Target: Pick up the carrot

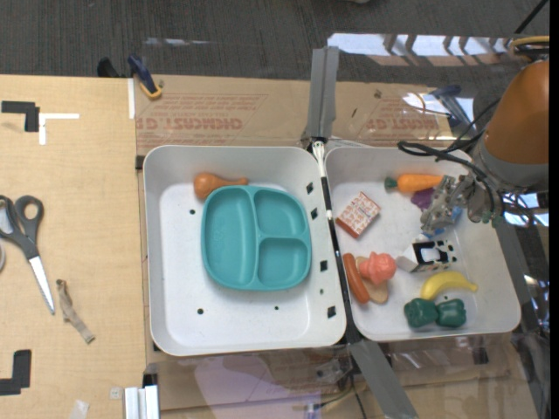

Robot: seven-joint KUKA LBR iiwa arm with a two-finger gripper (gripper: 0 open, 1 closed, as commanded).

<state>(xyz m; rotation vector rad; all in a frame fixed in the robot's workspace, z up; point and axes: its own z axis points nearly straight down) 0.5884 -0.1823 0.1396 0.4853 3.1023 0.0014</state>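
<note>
— Where do we see the carrot [418,182]?
— At the far end of the right bin [498,321], lying flat.
— And the pincer [447,206]?
— Just beside the carrot, low over the bin. It looks blurry, so we cannot tell if it is open or closed.
— What is hard to see?
— A purple thing [423,198] is partly hidden behind the pincer.
— And the teal plate [257,237]?
— It lies in the left bin [166,260].

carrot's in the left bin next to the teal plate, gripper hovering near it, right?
Not quite. The camera view shows the carrot in the right bin, near its back wall. The teal plate sits alone with a chicken drumstick in the left bin. The gripper does hover near the carrot, just in front of it.
</note>
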